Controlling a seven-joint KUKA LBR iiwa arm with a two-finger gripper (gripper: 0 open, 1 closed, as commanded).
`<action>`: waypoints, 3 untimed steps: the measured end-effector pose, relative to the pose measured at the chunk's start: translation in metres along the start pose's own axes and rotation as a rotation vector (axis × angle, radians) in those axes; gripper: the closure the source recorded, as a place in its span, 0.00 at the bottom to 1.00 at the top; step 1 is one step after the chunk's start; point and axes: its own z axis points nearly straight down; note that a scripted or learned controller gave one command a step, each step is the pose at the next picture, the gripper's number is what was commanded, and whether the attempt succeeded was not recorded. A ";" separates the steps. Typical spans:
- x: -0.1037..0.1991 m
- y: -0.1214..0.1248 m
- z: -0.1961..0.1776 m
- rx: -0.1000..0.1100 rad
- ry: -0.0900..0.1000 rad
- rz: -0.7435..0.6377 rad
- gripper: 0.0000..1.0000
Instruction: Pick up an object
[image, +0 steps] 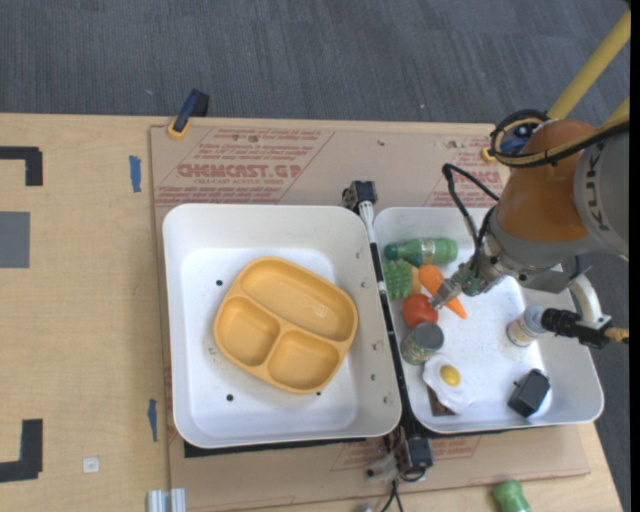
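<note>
Gripper (447, 292) hangs low over the right bin (570, 410), at the carrot (436, 282), likely lining up a grasp. Finger state: cannot tell. Divided yellow plate (285, 325) occupies the left bin (190, 300).

Grey arm (560, 200) from the right, gripper (447, 293) angled down-left.

Both bins (190, 300) are plain white, with a yellow-orange divided tray (285, 325) in the left one. Right one's got a green bottle (425, 250), orange carrot (440, 285), white-and-yellow fried egg (450, 380).
</note>
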 end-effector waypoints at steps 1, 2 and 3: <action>0.000 -0.001 0.001 0.003 0.001 0.001 0.00; -0.021 0.026 0.040 0.004 0.004 0.090 0.00; -0.021 0.027 0.030 0.002 0.004 0.090 1.00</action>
